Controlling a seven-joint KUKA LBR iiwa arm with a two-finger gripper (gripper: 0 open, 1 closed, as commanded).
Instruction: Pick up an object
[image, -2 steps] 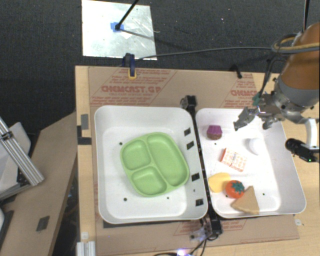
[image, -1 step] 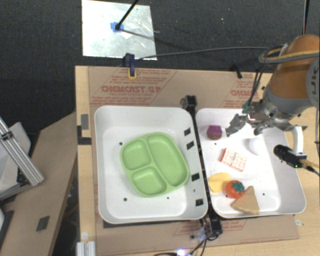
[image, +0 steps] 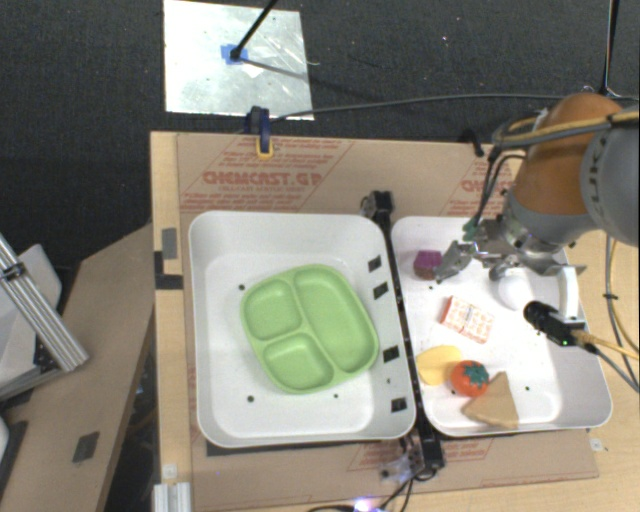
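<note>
The right bin (image: 590, 400) holds several small items: a purple block (image: 428, 263) at the back left, a red-and-white checkered box (image: 467, 319) in the middle, and a yellow piece (image: 438, 362), a red tomato-like toy (image: 468, 377) and a tan wedge (image: 492, 403) clustered at the front. My gripper (image: 497, 262) hangs over the back of this bin, just right of the purple block and above the checkered box. A pale rounded object (image: 511, 290) lies partly hidden under it. Nothing shows as held.
The left bin (image: 215, 400) carries a green divided plate (image: 308, 327) near its middle. A black divider with clips (image: 390, 300) runs between the bins. The orange-banded arm (image: 560, 170) and its cables cover the right bin's back right corner.
</note>
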